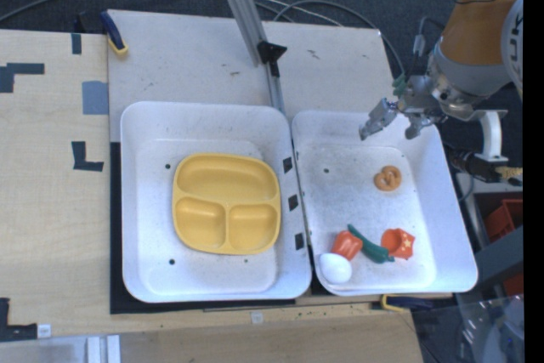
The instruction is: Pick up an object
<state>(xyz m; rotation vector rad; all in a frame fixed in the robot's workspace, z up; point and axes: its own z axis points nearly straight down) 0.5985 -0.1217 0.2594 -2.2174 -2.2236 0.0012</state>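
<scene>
Overhead slanted view of a tabletop bearing two shallow white bins side by side. The left bin contains a yellow divided tray with three compartments, lying flat near the bin's centre. The right bin contains four small objects: an orange-brown cookie-like piece near the middle of the bin, lying apart from the others; and, along the near edge, a white egg at the near left corner, an orange-red pepper with a green stem just beside the egg, and a red block with a yellow star to the right of the green stem. The grey arm with its orange band enters from the right. Its hand hangs over the far edge of the right bin, its two fingers spread apart with nothing between them, well apart from the cookie-like piece and the objects along the near edge. A slanted metal rail crosses the tabletop behind the bins.
</scene>
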